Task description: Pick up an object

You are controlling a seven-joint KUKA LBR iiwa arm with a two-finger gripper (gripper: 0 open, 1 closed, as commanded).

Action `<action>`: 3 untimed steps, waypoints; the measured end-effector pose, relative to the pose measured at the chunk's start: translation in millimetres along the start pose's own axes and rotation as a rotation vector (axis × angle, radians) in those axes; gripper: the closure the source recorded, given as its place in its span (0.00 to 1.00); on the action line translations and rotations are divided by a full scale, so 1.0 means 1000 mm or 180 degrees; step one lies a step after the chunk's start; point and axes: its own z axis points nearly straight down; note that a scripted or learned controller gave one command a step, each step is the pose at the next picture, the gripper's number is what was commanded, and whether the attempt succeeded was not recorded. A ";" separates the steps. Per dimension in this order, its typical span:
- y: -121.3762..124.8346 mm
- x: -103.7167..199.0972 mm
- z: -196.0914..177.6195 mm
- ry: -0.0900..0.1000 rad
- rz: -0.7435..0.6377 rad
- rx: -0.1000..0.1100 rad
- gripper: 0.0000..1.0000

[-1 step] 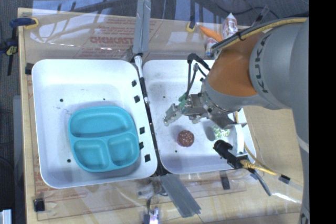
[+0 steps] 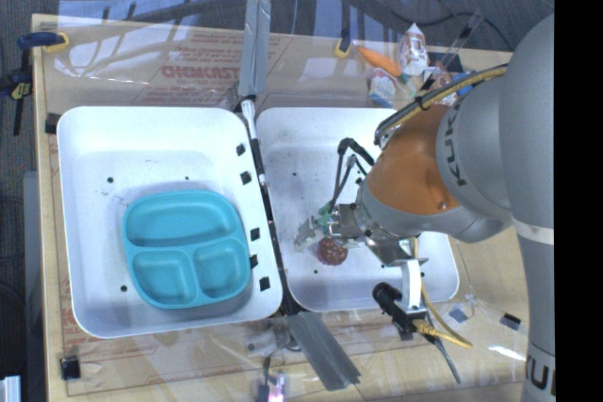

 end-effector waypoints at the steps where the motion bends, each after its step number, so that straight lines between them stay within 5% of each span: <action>1: -0.004 -0.001 0.026 0.0007 -0.0066 0.0043 0.00; 2: -0.003 -0.002 0.017 0.0006 -0.0082 0.0047 1.00; 3: -0.003 -0.002 0.017 0.0005 -0.0082 0.0046 0.00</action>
